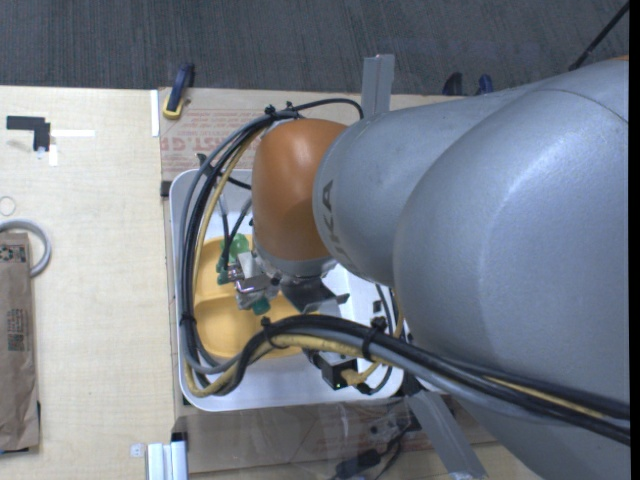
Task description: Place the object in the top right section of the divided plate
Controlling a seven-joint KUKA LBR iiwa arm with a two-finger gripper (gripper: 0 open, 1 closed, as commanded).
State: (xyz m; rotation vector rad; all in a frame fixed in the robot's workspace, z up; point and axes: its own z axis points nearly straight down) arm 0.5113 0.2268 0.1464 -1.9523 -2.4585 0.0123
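The arm (480, 228) covers the gripper, so its state cannot be told. Beneath it, a yellow divided plate (215, 313) lies in the white bin (185, 268).

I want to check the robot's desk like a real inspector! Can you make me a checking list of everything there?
Surface: pale wooden bench, a white bin on it.
Job's things: yellow plate in the bin, mostly under the arm; object not made out.
Clutter: brown packet at left edge; yellow-and-blue tool at top.
Gripper: hidden below the orange band.
Cables: black bundle looping over the bin.
Surroundings: dark floor.
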